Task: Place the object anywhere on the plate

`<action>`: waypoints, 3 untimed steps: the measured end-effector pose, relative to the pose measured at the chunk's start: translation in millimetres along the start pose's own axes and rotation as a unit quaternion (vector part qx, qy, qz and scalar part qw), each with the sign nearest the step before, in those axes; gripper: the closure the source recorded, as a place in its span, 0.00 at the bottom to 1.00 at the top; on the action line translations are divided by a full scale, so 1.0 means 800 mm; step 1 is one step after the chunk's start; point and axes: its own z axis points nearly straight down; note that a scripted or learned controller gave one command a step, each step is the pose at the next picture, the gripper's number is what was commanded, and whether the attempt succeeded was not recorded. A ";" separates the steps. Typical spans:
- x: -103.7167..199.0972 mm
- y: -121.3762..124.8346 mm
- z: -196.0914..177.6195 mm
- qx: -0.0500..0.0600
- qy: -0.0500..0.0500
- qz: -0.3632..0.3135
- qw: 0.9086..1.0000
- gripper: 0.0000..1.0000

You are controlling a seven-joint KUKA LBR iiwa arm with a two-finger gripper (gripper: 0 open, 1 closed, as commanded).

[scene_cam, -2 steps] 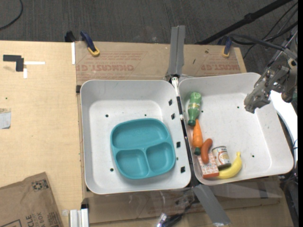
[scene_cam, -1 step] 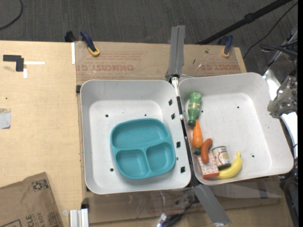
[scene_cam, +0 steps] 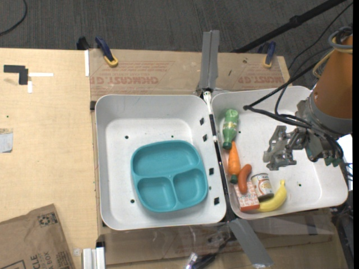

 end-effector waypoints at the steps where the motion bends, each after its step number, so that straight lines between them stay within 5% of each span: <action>1: -0.038 0.026 0.013 0.000 -0.001 -0.260 0.965 1.00; 2: -0.087 0.120 0.032 -0.001 -0.001 -0.328 0.945 1.00; 3: -0.176 0.192 0.123 -0.001 -0.001 -0.291 0.957 1.00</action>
